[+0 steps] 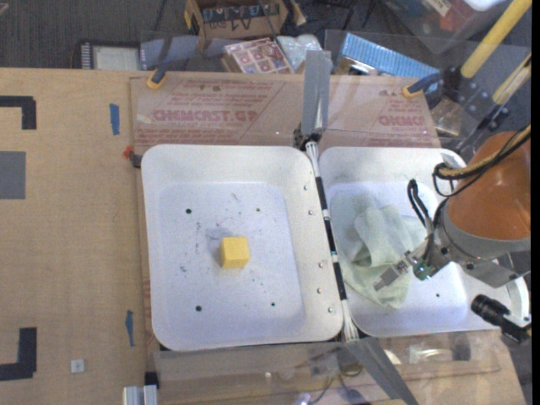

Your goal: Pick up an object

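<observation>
Right, arm [494, 201] reaches in from the right, its orange band over the right bin [447, 317]. Gripper [396, 275] is low in that bin, its tip down on a pale green cloth [384, 234]. The tip looks to be touching or pressing into the cloth's lower edge, near the bin's front. Can't tell whether the cloth is actually caught, so no hold to report; whether the gripper is spread or closed can't be made out either.

Cloth is crumpled, bunched toward the left wall of the right bin, against the divider side. Folds stand up a bit, which likely gives something to pinch, probably why the tool comes in low at the edge rather than on the flat middle.

Yellow block [235, 252] sits alone near the middle of the left bin [169, 175], well apart from the gripper, untouched. Dark specks dot the bin floor around it.

Judgement: the grasp attempt is on the cloth, not the block. Soft fabric may slip or come up only partly when lifted.
</observation>
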`<state>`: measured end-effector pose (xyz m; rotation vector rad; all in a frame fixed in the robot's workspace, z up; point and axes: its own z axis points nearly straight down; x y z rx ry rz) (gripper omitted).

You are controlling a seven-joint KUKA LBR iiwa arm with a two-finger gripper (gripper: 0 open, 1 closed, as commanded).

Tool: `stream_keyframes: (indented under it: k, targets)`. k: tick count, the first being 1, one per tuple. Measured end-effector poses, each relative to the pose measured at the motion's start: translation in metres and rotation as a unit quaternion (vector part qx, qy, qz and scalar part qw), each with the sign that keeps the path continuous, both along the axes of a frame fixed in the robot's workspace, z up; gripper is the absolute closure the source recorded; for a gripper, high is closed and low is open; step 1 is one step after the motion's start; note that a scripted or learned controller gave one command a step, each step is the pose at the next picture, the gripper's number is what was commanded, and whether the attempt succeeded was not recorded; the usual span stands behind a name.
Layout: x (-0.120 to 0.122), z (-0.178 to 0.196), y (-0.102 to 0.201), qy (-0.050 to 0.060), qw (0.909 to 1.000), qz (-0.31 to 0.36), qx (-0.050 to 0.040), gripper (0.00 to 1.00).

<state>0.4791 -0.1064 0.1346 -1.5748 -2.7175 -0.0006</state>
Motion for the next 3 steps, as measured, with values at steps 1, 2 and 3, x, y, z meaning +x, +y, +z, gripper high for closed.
stream_keyframes:
  k: [1,2,3]
  targets:
    - [0.009,-0.046,-0.002,-0.003,0.9835,0.181,-0.001,0.0]
    - [0.011,-0.035,-0.003,-0.007,0.9838,0.179,-0.0022,1.0]
    - [0.011,-0.035,-0.003,-0.006,0.9838,0.179,-0.0021,0.0]
